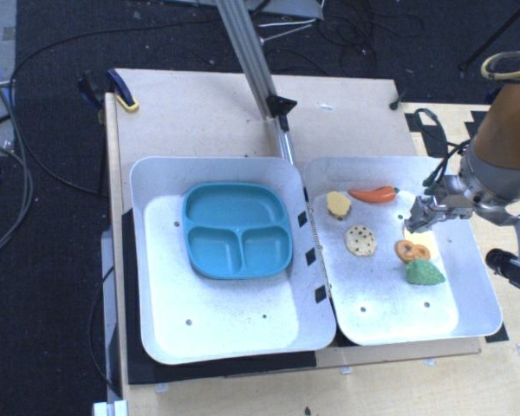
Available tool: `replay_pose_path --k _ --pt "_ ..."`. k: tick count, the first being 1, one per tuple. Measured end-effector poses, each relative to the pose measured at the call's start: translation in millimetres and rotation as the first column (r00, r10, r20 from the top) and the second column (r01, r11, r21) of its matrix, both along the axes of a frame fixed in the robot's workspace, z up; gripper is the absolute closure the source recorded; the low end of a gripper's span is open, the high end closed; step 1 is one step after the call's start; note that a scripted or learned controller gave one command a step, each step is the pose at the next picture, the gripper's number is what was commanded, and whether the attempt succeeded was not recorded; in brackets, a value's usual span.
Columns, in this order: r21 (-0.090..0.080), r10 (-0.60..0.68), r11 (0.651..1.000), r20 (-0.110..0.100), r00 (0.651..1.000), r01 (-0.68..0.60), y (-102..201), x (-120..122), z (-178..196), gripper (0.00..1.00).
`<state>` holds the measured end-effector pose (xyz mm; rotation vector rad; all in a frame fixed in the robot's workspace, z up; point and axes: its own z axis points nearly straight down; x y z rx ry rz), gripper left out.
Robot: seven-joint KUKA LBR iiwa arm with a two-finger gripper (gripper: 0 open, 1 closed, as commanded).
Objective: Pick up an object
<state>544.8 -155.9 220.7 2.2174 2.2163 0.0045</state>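
The right bin (468,306) holds several small food toys: a red chili pepper (373,194), a yellow piece (338,204), a speckled cookie (360,240), an orange pretzel-like piece (412,250) and a green leafy piece (425,273). My gripper (415,220) hangs over the right bin, just above the orange piece and right of the chili pepper. Nothing shows between its fingers.
The left bin (165,319) carries a blue divided plate (238,230). A grey metal pole (247,46) slants down from the top to the gap between the bins. My arm's orange band (507,128) enters from the right edge.
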Motion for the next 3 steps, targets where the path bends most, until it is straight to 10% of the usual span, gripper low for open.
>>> replay_pose_path --k 1,3 --pt "0.000 0.003 1.000 0.000 1.000 -0.003 -0.3 1.4 53.3 1.00" --pt "0.004 0.008 1.000 -0.008 1.000 -0.008 104.2 -11.5 34.7 1.00"
